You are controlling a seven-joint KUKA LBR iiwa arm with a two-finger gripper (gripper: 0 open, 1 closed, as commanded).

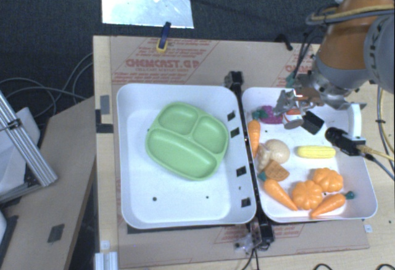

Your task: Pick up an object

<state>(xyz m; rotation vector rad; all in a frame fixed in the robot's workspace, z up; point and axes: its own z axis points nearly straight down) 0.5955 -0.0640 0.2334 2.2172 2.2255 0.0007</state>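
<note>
Here the gripper [289, 104] hangs low over the upper left part of the right bin [364, 201]. The big grey and orange arm [352, 40] comes in from the upper right of the frame. I cannot tell how the jaws stand, because they are small and blurry. I see no toy between them.

Just to the left of the gripper, and a bit lower, lies a purple toy [269, 116]. It is the closest toy and looks like the one to grab. It lies mostly left to right, near the bin's top left corner. I think the gripper needs a small move to the left and down to reach it.

Other toys sit lower in the same bin. A long carrot [254, 134] lies up and down along the bin's left wall. A yellow corn [315, 152] lies left to right in the middle. More orange toys [313, 190] sit near the bottom.

The left bin [133, 139] holds a green plate [187, 140] with three parts.
</note>
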